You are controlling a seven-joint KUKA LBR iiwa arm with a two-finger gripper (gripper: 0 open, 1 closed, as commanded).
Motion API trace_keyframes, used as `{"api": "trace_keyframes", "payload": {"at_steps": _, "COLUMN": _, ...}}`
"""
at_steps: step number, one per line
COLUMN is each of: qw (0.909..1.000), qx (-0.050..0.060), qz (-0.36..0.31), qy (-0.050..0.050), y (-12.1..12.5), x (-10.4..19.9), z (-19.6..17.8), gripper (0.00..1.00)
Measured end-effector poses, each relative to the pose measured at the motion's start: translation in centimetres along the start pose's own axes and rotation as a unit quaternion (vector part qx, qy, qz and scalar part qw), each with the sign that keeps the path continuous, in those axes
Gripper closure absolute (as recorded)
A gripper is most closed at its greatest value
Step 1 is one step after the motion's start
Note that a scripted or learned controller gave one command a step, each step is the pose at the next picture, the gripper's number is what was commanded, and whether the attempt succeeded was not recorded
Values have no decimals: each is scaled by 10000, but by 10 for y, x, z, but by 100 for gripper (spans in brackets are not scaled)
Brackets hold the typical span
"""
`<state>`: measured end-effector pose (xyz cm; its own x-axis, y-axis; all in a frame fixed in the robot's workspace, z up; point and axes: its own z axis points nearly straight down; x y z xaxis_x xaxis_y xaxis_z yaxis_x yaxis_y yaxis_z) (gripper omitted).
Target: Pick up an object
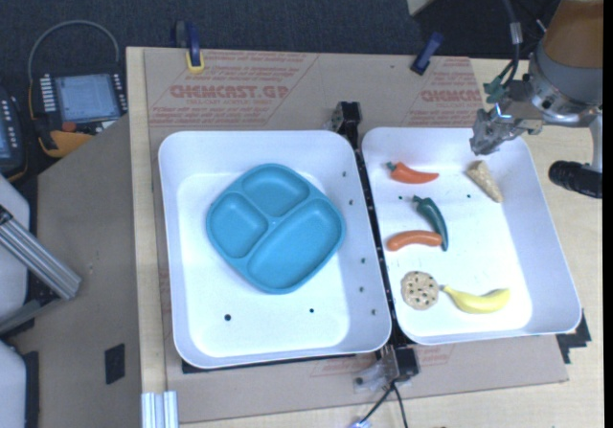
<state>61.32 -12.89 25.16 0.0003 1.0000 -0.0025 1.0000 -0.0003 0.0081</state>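
My hand (488, 137), grip state indeterminate, hovers near the right bin's far edge above the light, rigid tan wedge-shaped toy (485, 179); grasp across its narrow sides.

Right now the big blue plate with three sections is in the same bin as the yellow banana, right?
Not quite. The camera view shows the blue three-section plate in the left white bin, while the yellow banana lies in the right white bin beside a round cookie.

Arm (575, 33) cut off at right and top edges, gripper (488, 136) finger state indiscernible, beige object (486, 180) unidentifiable
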Motion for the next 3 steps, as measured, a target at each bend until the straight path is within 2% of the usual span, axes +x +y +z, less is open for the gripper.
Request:
{"api": "trace_keyframes", "payload": {"at_steps": 1, "qw": 10000, "qx": 21, "qz": -6, "qy": 7, "y": 1, "x": 0, "z": -13, "gripper": 100}}
{"api": "trace_keyframes", "payload": {"at_steps": 3, "qw": 10000, "qx": 56, "qz": -30, "qy": 25, "y": -35, "x": 110, "z": 14, "gripper": 100}}
